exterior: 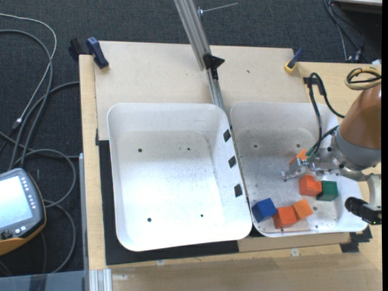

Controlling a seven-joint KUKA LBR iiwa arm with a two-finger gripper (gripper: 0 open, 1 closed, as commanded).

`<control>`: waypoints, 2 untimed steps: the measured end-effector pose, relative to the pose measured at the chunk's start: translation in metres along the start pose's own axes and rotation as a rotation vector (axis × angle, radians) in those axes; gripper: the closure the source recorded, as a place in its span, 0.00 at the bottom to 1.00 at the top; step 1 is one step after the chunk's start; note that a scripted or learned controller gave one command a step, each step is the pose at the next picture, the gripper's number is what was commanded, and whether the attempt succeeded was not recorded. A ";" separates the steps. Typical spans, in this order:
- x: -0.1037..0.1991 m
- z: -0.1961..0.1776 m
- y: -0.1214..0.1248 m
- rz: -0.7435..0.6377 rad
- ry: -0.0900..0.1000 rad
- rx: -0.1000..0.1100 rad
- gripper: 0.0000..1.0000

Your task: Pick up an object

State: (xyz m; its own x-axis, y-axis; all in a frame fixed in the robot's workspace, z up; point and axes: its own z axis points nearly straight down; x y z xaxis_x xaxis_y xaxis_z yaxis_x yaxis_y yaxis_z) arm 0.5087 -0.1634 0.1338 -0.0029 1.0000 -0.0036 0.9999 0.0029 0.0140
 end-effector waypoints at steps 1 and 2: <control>-0.001 0.004 -0.003 -0.001 0.000 -0.002 0.00; -0.001 0.004 -0.003 -0.001 0.000 -0.001 0.00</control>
